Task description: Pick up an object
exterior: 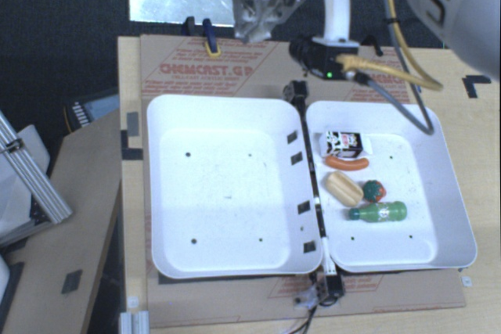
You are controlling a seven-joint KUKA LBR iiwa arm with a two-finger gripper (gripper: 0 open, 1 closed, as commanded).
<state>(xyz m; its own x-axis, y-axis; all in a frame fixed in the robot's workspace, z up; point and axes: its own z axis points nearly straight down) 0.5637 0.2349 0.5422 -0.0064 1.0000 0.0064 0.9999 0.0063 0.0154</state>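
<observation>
White plastic dominates the worktop, where 2 shallow bins sit side by side on a brown cardboard sheet printed in red. The grey arm's gripper hangs high beyond the far edge of the left white bin, well apart from anything it could lift. Whether it is wide or narrow cannot be told from this angle, and nothing is seen in it.

All 5 candidates lie clustered in the right white bin, close to its inner wall. These are a small black-and-white printed packet, a red-orange toy sausage just in front of it, a tan bread-roll shape, a round red fruit with a green top just beside the roll, and a green plastic bottle lying on its side nearest the camera.

The pick appears not yet begun and the arm looks to be at the approach stage. The next move calls for a traverse over the right bin and a descent onto 1 item. The roll and the fruit lie so close that a grasp on either would probably nudge the other, while the bottle and the packet, at the cluster's 2 ends, look more exposed. The black strip between the bins and the inner wall leave little room on that side.
</observation>
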